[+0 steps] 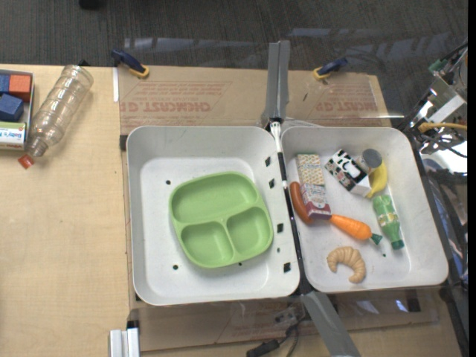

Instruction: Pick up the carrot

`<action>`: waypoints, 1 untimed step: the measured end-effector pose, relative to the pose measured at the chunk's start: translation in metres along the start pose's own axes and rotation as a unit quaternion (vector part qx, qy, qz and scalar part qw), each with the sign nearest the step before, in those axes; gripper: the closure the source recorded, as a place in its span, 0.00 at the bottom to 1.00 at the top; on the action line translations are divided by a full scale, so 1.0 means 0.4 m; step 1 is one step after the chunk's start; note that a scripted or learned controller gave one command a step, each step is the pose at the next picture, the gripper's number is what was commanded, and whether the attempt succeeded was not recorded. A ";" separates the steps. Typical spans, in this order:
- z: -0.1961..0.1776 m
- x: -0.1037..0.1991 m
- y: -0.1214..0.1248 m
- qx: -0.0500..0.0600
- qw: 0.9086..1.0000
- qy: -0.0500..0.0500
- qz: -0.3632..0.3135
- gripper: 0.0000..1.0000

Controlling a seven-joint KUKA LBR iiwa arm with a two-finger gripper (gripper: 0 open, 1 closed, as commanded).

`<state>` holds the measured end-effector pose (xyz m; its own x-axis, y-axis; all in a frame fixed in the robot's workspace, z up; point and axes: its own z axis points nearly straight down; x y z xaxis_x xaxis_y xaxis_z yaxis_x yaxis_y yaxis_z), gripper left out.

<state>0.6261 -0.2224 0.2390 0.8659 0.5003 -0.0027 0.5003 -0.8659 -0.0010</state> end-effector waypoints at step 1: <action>-0.020 0.001 -0.001 0.001 1.000 -0.002 -0.002 1.00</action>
<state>0.6262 -0.2218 0.2471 0.8634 0.5045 -0.0065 0.5045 -0.8634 -0.0022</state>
